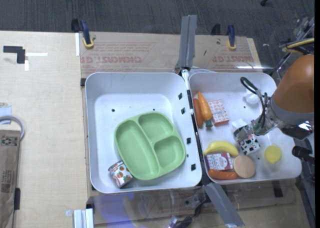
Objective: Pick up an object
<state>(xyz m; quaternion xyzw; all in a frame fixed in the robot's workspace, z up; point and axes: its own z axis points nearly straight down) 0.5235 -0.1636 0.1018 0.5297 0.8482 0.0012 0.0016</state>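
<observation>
two white bins sit side by side on the table, and the arm comes in from the right edge of the frame, grey with its orange band bulging over the right bin. its gripper hangs low over the middle of that bin, right above a small black-and-white spotted block; whether it is spread or pressed together i cannot tell from here, and nothing is plainly held in it.

the right bin is crowded. an orange carrot lies along its left wall, with a small pink patterned box just beside it. lower down a yellow banana curves over a pink-labelled packet, and a red sausage-like piece lies at the bin's bottom edge, touching a round tan disc. a yellow lemon sits apart toward the lower right corner. a black cable loops near the upper right.

the left bin holds a green divided plate, tilted in the middle, and a small printed cup lying on its side just beside the plate's lower left rim.
</observation>
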